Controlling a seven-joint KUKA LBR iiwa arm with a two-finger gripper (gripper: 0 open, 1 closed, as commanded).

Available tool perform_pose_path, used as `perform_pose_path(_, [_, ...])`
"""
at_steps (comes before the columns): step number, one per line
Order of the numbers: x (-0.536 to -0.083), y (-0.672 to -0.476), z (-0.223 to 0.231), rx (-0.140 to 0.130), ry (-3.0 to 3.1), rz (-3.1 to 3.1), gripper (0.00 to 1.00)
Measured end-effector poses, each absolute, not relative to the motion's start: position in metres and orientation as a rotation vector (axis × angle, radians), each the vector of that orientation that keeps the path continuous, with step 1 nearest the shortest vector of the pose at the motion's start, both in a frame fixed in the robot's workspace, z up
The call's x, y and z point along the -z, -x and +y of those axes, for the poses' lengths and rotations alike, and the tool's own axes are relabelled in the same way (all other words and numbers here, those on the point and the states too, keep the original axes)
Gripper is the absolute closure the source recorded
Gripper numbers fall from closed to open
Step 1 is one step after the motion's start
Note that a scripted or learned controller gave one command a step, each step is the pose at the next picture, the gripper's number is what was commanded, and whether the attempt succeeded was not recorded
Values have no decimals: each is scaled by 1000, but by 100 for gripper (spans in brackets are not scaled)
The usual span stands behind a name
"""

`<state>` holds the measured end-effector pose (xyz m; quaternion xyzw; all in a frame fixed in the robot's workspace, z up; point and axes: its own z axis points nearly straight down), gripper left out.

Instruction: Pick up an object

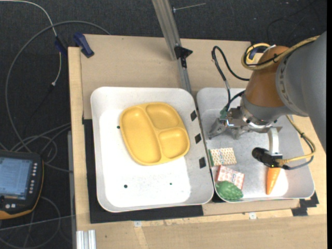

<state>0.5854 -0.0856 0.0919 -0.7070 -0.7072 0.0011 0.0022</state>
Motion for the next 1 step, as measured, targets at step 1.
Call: perform_pose_path(1, [-104, -586, -85, 2, 2219, -2220, 100])
